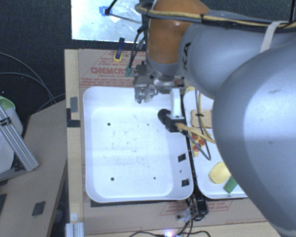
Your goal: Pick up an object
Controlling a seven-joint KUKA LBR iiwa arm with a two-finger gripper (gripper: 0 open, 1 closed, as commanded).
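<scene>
In the camera view, you had the arm [246, 83] sweeping in from the right, its gripper [145, 93] hanging over the far edge of the left bin [96, 147]. Whether anything sat in the gripper I cannot tell. Your candidate objects lay in the right bin [204, 189]: a yellow piece [218, 172] beside a green piece [230, 184], with a tan item [203, 117] farther back.

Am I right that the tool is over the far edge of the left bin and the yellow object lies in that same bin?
Not quite: in the camera view the yellow object lies in the right bin. The tool is indeed over the left bin's far edge.
</scene>
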